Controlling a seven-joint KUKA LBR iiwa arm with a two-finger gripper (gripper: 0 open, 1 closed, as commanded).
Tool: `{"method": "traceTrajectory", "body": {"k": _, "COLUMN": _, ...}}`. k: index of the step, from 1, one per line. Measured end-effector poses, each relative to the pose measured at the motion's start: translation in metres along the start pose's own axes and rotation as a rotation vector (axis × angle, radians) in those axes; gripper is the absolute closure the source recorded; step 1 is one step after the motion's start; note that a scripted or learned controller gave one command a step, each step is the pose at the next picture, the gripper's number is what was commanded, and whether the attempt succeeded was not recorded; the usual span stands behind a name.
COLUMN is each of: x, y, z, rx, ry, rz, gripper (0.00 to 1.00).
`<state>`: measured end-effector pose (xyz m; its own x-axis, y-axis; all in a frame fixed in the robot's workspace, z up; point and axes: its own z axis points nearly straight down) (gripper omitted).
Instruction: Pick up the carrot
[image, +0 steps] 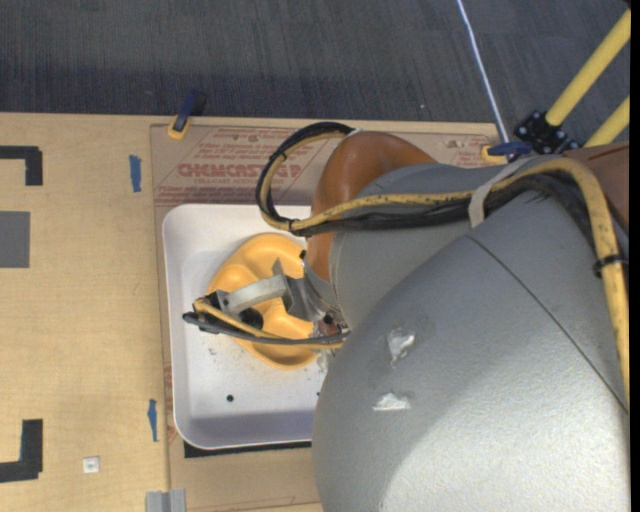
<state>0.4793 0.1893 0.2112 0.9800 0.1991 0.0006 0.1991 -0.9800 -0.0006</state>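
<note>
Arm (470, 340) reaches from right, low over white bin (185, 300), covering most of it. End effector (275, 315) down in bin; grip state cannot tell. Carrot hidden.

My arm's shell (480, 370) looks like smooth grey painted metal or hard plastic, matt with a few small bright scuffs where the finish has chipped. The band (355, 175) above my wrist is glossy orange, catching a soft sheen. A yellow housing (262, 262) near my wrist reads as smooth moulded plastic, slightly shiny. Black rubbery cables (290, 150) loop over it, and one cable (400, 203) wears a worn yellow-and-black sleeve. The bin (190, 340) is white plastic, smooth and faintly glossy, speckled with dark marks. The counter (80, 300) looks like matt brown cardboard, with blue tape strips (135, 172). Beyond it lies dark ribbed carpet (250, 50).
</note>
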Motion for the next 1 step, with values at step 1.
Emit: {"method": "traceTrajectory", "body": {"k": 1, "x": -0.0001, "y": 0.0002, "z": -0.0001, "rx": 0.000, "ry": -0.001, "rz": 0.000, "gripper": 0.00}}
